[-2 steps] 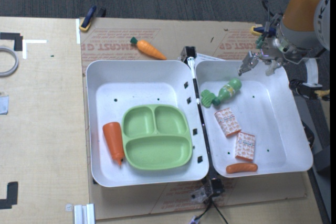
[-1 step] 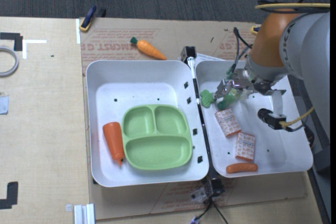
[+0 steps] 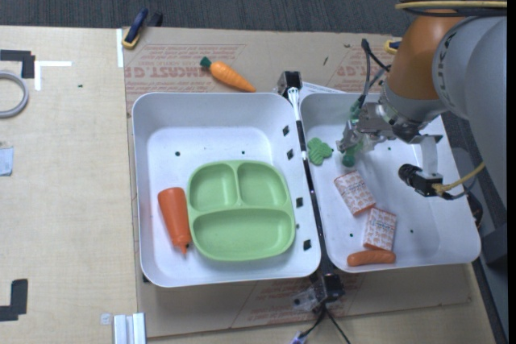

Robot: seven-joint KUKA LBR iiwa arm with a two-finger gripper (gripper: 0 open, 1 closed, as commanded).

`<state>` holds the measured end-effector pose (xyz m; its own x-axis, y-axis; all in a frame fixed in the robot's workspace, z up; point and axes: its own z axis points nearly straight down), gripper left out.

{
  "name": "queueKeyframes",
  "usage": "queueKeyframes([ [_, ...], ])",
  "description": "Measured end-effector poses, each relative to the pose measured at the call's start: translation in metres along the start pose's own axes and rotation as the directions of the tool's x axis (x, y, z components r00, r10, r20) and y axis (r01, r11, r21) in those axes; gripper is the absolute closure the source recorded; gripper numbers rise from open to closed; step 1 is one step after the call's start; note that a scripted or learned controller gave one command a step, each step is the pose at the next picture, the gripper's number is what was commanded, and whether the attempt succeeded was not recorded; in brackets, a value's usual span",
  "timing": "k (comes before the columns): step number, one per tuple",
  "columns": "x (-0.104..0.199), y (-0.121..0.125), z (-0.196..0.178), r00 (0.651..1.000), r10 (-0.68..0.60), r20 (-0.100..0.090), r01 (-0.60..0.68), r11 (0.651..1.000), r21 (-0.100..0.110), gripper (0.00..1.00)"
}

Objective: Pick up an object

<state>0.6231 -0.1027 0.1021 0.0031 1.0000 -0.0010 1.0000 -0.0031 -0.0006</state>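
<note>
The gripper is low in the right bin, at its far left part, just right of a green leafy toy that lies by the wall between the two bins. A small dark green piece shows right at the fingertips, but whether it sits between them cannot be made out, and I cannot tell whether the fingers stand apart or together.

Other candidates lie nearer in the same bin: a patterned packet just near of the gripper, a second packet further toward the near edge, and an orange sausage-shaped toy against the near wall. The left bin holds a green divided plate with an orange carrot just left of it. Another carrot rests on the cardboard beyond the bins.

As far as the task goes, the arm looks to be at the reaching or grasping stage over the green things. Nothing is visibly lifted clear of the bin floor, so a secure grip and the lift seem to be left to do.
</note>
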Motion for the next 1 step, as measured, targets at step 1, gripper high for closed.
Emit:
queueKeyframes([
  [1, 0.0419, -0.0785, -0.0899, 0.983, 0.182, -0.001, -0.182, 0.983, 0.002, 1.0],
])
